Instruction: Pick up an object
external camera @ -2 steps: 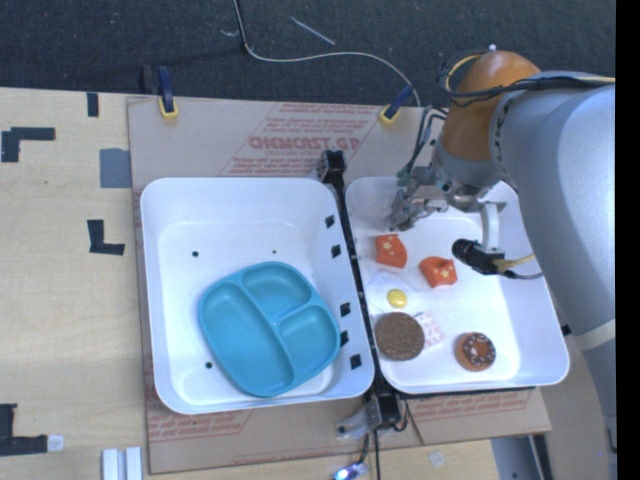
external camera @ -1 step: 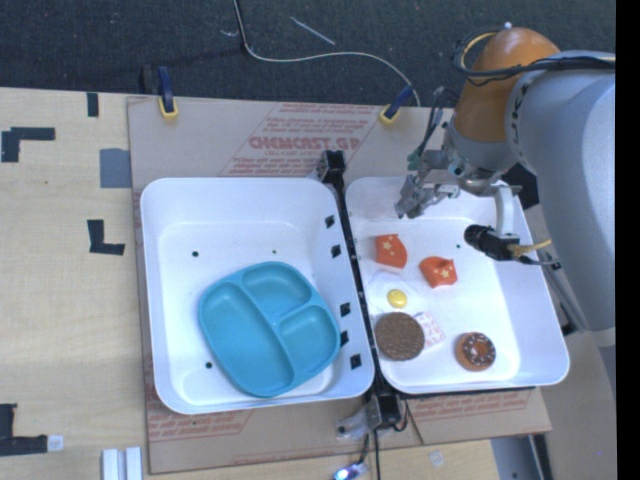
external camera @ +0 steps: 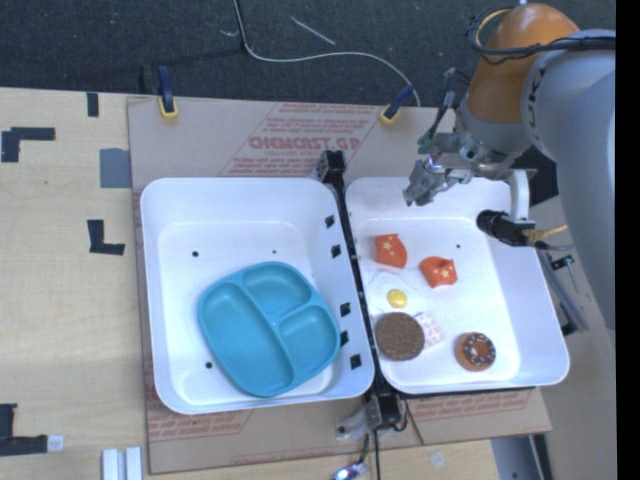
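Bench, two bins (external camera: pixel 160 268) | one blue tray (external camera: pixel 268 326) | five food items (external camera: pixel 400 336)

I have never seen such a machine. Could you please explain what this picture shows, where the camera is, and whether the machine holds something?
The picture comes from one camera fixed above a bench, looking down at a slant. The large grey shape with an orange band at the right is a robot arm. At its end is a gripper, a small two-finger hand, which hangs over the far edge of the right bin. I see nothing between its fingers, so it holds nothing.

Two shallow white bins stand side by side. The left bin contains a blue divided tray. The right bin contains small toy foods: two orange-red pieces, a small yellow piece, a brown cookie and a donut.

The arm's job is to pick up one object; that has not happened yet.
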### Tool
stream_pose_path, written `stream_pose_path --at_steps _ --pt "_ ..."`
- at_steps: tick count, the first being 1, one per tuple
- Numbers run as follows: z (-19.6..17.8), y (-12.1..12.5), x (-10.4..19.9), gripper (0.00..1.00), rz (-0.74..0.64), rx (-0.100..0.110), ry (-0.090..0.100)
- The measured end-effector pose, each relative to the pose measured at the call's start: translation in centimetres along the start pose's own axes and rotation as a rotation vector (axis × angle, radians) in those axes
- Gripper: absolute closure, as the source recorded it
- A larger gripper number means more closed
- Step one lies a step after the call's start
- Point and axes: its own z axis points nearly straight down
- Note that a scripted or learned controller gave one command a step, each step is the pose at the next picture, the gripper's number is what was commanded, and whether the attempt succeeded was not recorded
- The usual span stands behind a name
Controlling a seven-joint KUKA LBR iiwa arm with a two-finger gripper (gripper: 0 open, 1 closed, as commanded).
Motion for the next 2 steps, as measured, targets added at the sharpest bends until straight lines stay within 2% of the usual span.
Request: stream_pose_path --at_steps 1,2 --pt "-4.1 0.1 0.1 1.00 0.000 0.000 0.000" --pt "-3.0 -1.1 5.3 1.00 -0.004 0.006 0.001"
